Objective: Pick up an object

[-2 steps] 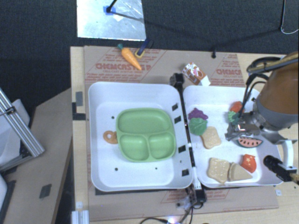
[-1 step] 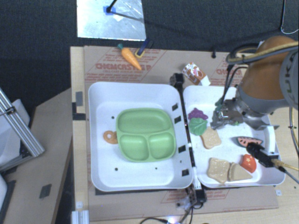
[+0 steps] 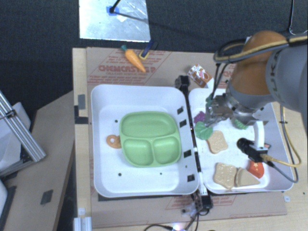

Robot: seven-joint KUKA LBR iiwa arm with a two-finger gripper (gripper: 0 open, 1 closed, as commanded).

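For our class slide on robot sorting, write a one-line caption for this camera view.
The arm's hand hovers over toy food in the right bin; a green divided plate sits in the left bin.

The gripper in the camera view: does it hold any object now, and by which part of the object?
It cannot be told. The gripper is low in the right bin, just above the green and purple toy, but the wrist hides the contact.

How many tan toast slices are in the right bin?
3: one tan toast slice mid-bin, one square slice at the front edge, one just right of it. The arm may hide more.
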